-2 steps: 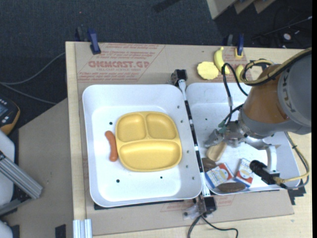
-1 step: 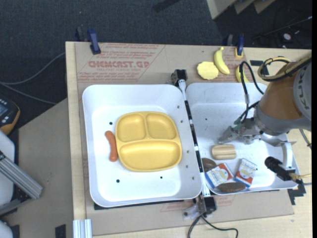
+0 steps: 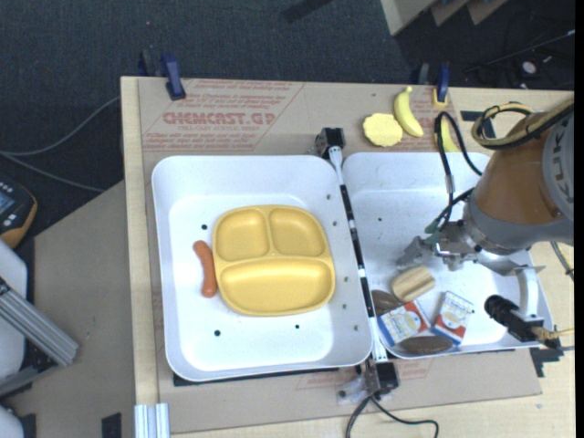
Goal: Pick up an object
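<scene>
Nearest the lower edge of the frame, at the bottom of the right bin [image 3: 392,176], lie a dark brown oval piece [image 3: 425,344], a small carton with red and blue print [image 3: 402,320] and, to its right, a small white and red packet [image 3: 453,313]. Just above them, a tan bread-like roll [image 3: 412,283] rests on the bin floor, tilted, close to the divider between the two bins. The jaws [image 3: 436,249] hang just above and to the right of that roll, at the end of the grey arm [image 3: 520,190] with its orange band, which comes in from the right of the frame; the view is too coarse here, so I cannot tell whether the jaws are open or closed, and nothing is clearly seen between them. In the left bin [image 3: 173,245], a yellow three-part plate [image 3: 272,259] sits in the middle, with an orange-red sausage [image 3: 206,267] lying lengthwise just beside its left rim. Farther up, on the counter [image 3: 228,117] beyond the right bin, a yellow round piece [image 3: 383,130], perhaps a toy lemon, lies next to a banana [image 3: 408,113]. Blue clamps [image 3: 172,75] grip the counter's far edge in the upper part of the frame.
</scene>
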